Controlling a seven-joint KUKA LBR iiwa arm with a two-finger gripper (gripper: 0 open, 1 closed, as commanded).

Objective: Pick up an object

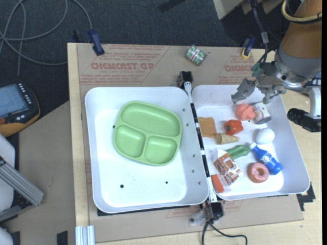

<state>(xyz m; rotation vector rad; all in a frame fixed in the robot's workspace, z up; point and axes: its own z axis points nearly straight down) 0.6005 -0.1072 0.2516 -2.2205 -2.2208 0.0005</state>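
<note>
Reaching in from the right, the arm (301,40) hangs its gripper (258,91) over the far side of the right bin (294,152), fingers spread apart with nothing between them, which reads as a hover above a chosen target, not a grasp. The bench (76,137) carries both bins side by side, likely so things can be moved from one to the other. The left bin (99,177) holds a green divided plate (147,132), lying flat near its middle and well apart from the arm. The right bin holds all the small loose items, so the thing to pick is there. Nearest the gripper is a pink lump (246,111), just below the fingers, and I judge it the likeliest target. Beside it sits a red tomato (233,127), then a brown slab (207,126), a white egg (264,136), a green piece (236,151), a blue bottle (266,157), a doughnut (258,172) and a small printed box (227,167). The clutter is tight, so a descent may nudge neighbours.
</note>
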